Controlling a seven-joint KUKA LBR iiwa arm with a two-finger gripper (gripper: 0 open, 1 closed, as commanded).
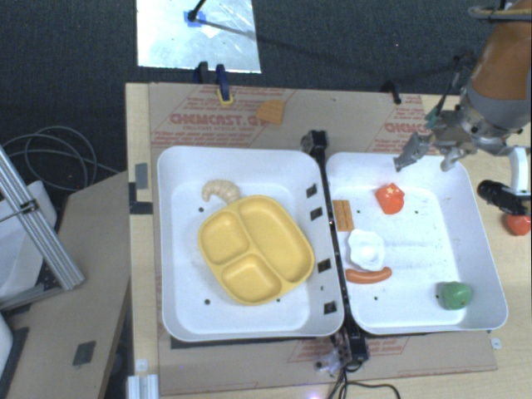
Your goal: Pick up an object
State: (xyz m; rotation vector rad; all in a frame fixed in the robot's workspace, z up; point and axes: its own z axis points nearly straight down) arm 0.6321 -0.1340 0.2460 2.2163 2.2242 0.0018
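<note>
Red toy [389, 198] below open hand [429, 156]

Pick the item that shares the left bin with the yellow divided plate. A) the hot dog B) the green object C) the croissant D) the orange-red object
C: the croissant lies in the left bin just beyond the yellow divided plate, while the green object, the hot dog and the orange-red object all lie in the right bin.
</note>
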